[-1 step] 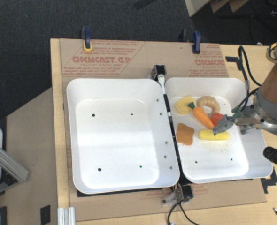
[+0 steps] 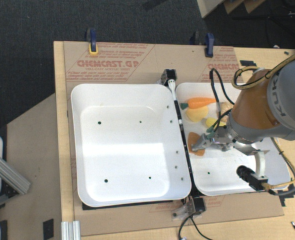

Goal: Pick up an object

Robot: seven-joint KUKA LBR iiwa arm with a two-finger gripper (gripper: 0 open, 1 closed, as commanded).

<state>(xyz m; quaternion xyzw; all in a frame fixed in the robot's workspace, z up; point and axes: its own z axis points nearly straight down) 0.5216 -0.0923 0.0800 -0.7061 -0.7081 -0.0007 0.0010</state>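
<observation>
A: Starting at the far side from the jaws, what sits on the tabletop [image 2: 67, 134]?

B: A big white bin [image 2: 127, 144], well off to the left of the jaws, showing bare white floor with a few dark dots. A black strip [image 2: 180, 129] runs between it and the second bin, just left of the jaws.

A: And the second bin?

B: The right bin [image 2: 212, 184] is the one the jaws [image 2: 201, 143] are in. They point left, low over its floor, close to the dividing edge.

A: Anything by them?

B: A small brown-orange piece [image 2: 195, 143] lies right at the tips, touching or nearly so. Above the jaws, toward the far wall, a yellow lump [image 2: 197, 114] sits, and just beyond that an orange carrot [image 2: 201, 102] lies crosswise.

A: Are the jaws open, closed, or gripping the brown piece?

B: I cannot tell; the metal tips blur into the piece.

A: And to the right of the jaws?

B: The wrist's orange band [image 2: 252, 109] and the grey arm [image 2: 287, 99], with black cables looping over them. A black part [image 2: 250, 176] hangs below over the bin's near corner.
</observation>
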